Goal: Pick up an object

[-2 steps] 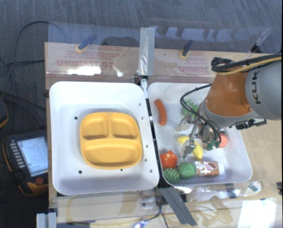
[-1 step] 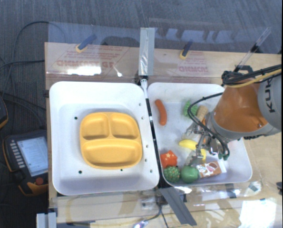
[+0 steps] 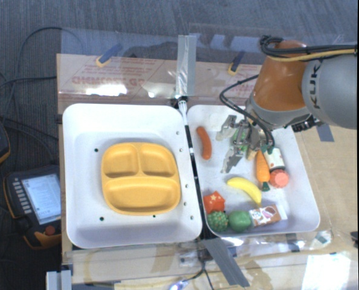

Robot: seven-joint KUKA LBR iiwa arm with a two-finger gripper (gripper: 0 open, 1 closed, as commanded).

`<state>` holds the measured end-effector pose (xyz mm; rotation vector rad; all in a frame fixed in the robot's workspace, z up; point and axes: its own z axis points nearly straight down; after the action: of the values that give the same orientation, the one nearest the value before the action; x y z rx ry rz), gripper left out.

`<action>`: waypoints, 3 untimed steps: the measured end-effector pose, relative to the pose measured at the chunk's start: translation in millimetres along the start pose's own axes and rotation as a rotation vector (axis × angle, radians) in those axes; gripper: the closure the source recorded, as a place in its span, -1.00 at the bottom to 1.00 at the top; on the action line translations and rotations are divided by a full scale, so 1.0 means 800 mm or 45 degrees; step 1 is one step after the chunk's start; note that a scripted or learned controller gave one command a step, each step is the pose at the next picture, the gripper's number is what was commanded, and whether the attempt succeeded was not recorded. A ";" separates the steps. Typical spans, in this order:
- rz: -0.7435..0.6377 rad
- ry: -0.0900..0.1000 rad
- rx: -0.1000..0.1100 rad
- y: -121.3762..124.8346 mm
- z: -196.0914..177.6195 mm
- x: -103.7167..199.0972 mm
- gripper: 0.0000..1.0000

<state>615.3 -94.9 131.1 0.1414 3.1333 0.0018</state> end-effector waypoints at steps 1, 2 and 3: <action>-0.106 -0.008 0.005 0.004 0.051 -0.054 -1.00; -0.033 -0.009 0.000 -0.027 0.050 0.031 -1.00; -0.210 -0.014 0.007 -0.002 0.050 -0.030 -1.00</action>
<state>639.2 -98.5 91.1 -0.1166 3.1236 -0.0079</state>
